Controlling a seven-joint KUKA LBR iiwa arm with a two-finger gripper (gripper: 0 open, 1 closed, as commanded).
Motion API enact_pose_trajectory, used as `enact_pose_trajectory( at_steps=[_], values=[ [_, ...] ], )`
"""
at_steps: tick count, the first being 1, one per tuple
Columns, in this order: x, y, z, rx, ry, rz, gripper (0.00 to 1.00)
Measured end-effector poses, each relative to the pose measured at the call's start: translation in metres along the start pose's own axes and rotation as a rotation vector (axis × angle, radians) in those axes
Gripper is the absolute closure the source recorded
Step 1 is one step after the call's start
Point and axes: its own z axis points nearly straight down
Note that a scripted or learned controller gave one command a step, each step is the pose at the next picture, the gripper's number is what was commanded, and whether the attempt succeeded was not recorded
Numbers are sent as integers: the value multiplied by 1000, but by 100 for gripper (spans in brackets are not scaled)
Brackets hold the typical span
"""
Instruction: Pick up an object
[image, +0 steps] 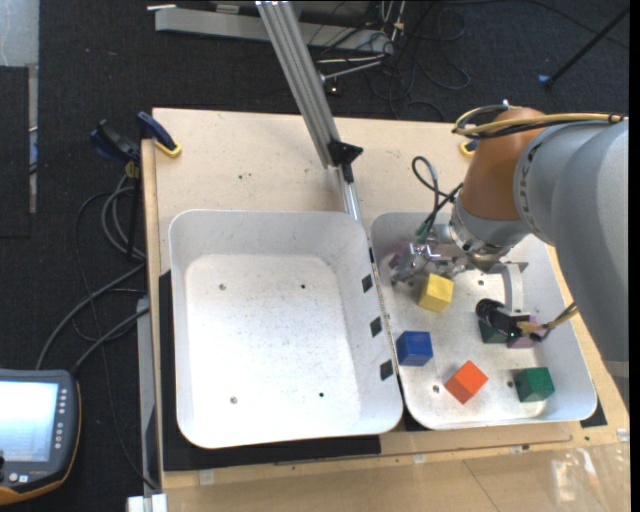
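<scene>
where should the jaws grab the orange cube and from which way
Take the orange cube by two opposite flat side faces, coming straight down from above. It sits rotated, corners toward the bin edges, so the wrist probably has to turn to square with its faces. The blue cube and green cube stand apart from it, leaving room on all sides.

Crowded right bin (560, 400), wide-open left bin (200, 300)

I see blocks hemming my gripper (425, 262): yellow (436, 292) touching, blue (414, 347), orange (466, 381), green (533, 384) close together.
</scene>
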Motion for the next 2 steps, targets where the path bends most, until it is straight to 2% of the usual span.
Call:
enact_pose_trajectory(
  at_steps=[1,2],
  values=[
    [0,-1,-12,3,1,2,100],
    [-8,-4,-70,-11,-2,2,100]
  ],
)
